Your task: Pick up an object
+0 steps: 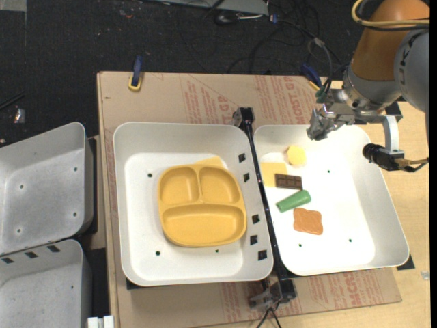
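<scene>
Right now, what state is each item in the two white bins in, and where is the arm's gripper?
Yellow three-compartment plastic tray: flat in the left bin, compartments bare.
Round yellow piece: lying in the right bin, untouched.
Dark brown chocolate-bar piece: flat, partly on a pale yellow slice.
Green cylinder: on its side.
Orange flat piece: lying flat.
Gripper: above the right bin's far edge, nothing visibly held.

Bins: two white bins [130,183] (side by side)
Tray: one yellow tray [202,206]
Small items: five [293,201]
</scene>
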{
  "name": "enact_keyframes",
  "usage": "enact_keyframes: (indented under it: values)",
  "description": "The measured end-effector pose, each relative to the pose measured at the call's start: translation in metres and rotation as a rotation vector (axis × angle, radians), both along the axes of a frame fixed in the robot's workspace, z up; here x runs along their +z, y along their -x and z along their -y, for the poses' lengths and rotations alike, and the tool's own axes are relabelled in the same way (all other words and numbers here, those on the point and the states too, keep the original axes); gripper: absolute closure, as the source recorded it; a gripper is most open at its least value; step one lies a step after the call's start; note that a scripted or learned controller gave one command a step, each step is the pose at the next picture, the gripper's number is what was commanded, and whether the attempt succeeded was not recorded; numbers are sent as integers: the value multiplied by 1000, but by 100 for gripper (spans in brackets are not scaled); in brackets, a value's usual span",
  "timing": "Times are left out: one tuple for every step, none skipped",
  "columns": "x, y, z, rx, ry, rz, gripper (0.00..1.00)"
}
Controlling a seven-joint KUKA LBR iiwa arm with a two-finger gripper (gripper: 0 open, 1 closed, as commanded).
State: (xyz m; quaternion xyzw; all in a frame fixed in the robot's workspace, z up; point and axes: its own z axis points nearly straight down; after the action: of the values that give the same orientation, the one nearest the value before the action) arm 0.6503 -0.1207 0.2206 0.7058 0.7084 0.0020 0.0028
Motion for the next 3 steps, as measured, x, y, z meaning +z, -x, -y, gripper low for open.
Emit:
enact_keyframes:
  values:
    - [34, -1, 0, -1, 0, -2, 100]
    - [26, 2, -58, 4, -2, -8, 100]
    - [34, 15, -111, 4, -3, -7, 100]
